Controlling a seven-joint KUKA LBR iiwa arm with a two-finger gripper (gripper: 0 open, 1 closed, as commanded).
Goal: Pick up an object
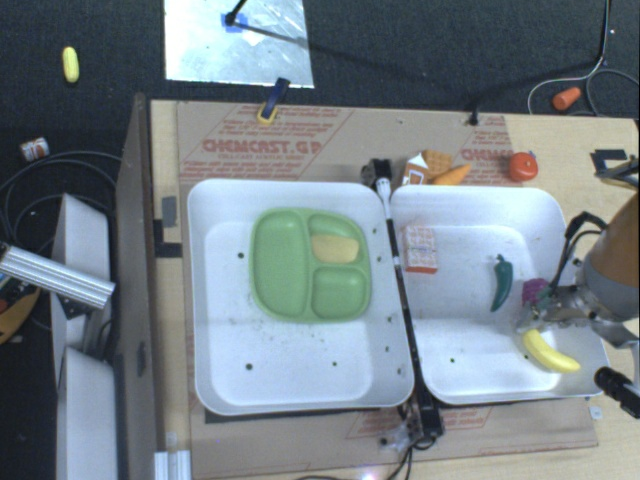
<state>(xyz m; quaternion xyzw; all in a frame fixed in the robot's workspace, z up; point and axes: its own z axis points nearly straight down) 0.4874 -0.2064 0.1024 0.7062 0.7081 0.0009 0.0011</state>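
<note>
Dark carpet floor around a bench topped with brown cardboard (300, 133), printed in red "CHEMCAST GP" plus smaller lines too small to read; the same print repeats partly at the far right, cut off by objects. Two white bins side by side: left bin (215, 368), right bin (470, 383).

Gripper (545, 313) sits low over the right bin's right side, arm entering from the right edge. Can't tell if the fingers are apart or together; too blurred and crowded there. Nothing clearly seen between them.

Banana (550, 353), yellow, lies just below the gripper, near or touching its tip; contact not certain. Purple object (535, 290) just above-left of the gripper, small and partly hidden. Green pepper (501, 281) a bit further left of the gripper, lying upright in frame. White carton (420, 248) with red print, text unreadable, well to the left near the bins' divider.

Left bin, far left of the gripper: green divided tray (285, 263) with a pale yellow item (335, 248) in its upper-right compartment.

Behind the bins on the cardboard: carrot (452, 175), orange-white box (420, 168), red tomato (522, 167). Yellow-handled tool (270, 103) at the cardboard's far edge. Shiny metal sheet (240, 28) on the floor beyond.
</note>
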